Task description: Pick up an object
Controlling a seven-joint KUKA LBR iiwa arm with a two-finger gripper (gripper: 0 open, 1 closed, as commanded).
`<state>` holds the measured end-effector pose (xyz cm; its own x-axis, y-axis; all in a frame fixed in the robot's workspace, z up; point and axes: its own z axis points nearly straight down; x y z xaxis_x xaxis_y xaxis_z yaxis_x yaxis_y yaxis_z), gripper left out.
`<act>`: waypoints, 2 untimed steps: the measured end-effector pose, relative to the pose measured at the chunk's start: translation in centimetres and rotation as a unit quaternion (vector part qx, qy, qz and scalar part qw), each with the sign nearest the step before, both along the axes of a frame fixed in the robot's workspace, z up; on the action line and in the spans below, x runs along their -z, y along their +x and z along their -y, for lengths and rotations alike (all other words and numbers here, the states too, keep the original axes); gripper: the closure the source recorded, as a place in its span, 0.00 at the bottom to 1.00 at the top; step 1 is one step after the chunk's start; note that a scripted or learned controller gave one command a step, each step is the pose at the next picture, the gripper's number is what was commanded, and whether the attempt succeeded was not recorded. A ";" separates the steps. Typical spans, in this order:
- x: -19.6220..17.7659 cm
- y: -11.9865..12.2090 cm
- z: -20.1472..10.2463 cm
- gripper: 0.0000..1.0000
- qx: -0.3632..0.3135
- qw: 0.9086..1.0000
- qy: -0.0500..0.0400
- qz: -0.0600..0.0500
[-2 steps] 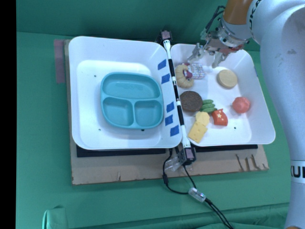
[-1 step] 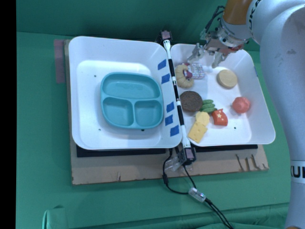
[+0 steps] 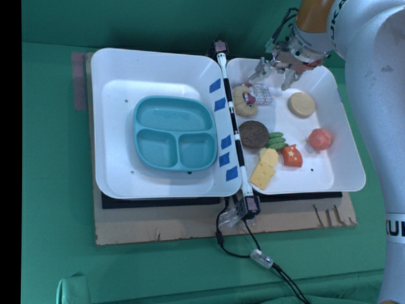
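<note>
White right bin [image 3: 342, 170] holds the toy food; the claw [image 3: 276, 69] hangs spread and empty at its twelve o'clock rim. Still the approach step: next, I judge, it must drop onto the wrapped candy [image 3: 261, 95] at the claw's seven o'clock.

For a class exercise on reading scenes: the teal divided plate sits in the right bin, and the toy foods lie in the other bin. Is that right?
Not quite. The camera view shows the teal divided plate in the left bin; the toy foods, such as the brown patty, lie in the other bin.
</note>
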<state>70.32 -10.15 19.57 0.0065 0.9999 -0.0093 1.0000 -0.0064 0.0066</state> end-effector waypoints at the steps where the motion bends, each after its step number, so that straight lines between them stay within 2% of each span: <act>1: 0.0 0.0 0.0 0.00 0.000 1.000 0.000 0.000; 2: 0.0 0.0 0.0 0.00 0.000 1.000 0.000 0.000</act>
